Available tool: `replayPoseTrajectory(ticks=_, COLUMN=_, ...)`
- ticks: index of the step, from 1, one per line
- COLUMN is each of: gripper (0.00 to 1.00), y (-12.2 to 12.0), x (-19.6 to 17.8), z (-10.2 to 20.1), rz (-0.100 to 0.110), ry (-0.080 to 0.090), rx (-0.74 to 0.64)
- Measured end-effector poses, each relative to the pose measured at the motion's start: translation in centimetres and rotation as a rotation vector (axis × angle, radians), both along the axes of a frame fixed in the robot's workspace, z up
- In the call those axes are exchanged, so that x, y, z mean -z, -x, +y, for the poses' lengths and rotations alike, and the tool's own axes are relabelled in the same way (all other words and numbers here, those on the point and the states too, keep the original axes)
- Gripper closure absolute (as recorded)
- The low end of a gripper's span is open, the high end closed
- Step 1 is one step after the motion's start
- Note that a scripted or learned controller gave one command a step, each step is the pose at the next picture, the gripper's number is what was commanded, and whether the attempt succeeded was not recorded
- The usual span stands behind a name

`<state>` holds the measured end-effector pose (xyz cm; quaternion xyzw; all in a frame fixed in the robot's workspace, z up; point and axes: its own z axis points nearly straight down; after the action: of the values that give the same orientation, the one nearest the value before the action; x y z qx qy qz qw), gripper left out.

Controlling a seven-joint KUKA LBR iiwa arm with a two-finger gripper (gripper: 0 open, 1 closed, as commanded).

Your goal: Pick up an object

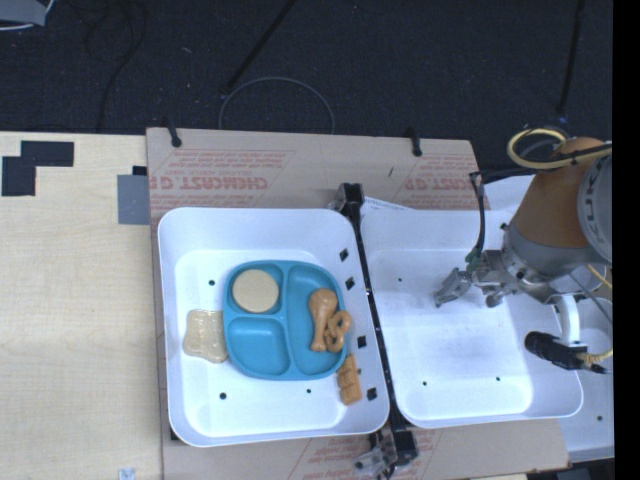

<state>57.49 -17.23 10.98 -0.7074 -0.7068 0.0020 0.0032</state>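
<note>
Objects for the picking all sit in the left bin [190,238], a shallow white tub with rounded corners and a smooth, glossy floor. At its heart lies a blue plastic tray [262,353], rounded and split into three compartments. In the upper left compartment rests a pale tan disc [254,290], flat and round like a biscuit. The right compartment holds a knobbly brown twist [328,320], lumpy and looped at its lower end, pretzel-like in colour. Just off the tray's left edge, touching it or very nearly, lies a pale cream slab [205,335] with soft, wavy edges. Off the tray's lower right corner, hard against the bin's right wall, sits a small orange-brown chunk [348,380], ridged and blocky.

Over to the right bin [470,408], same white plastic, its floor faintly scuffed grey in the middle. The gripper [448,290] hangs over the upper part of this bin, well apart from every item in the other one. Its metal fingers point left, and the pair look spread, nothing between them. Behind it the arm [560,208] rises, orange band glowing above grey. Both bins rest on a brown cardboard sheet [300,168] with red printed lettering, on a pale wooden bench [70,318].
</note>
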Motion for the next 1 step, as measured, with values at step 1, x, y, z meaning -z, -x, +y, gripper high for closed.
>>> replayPoseTrajectory(ticks=1, gripper=1.00, y=-0.09, x=-1.29, z=-0.08, rz=-0.003, ry=0.001, rx=0.002)
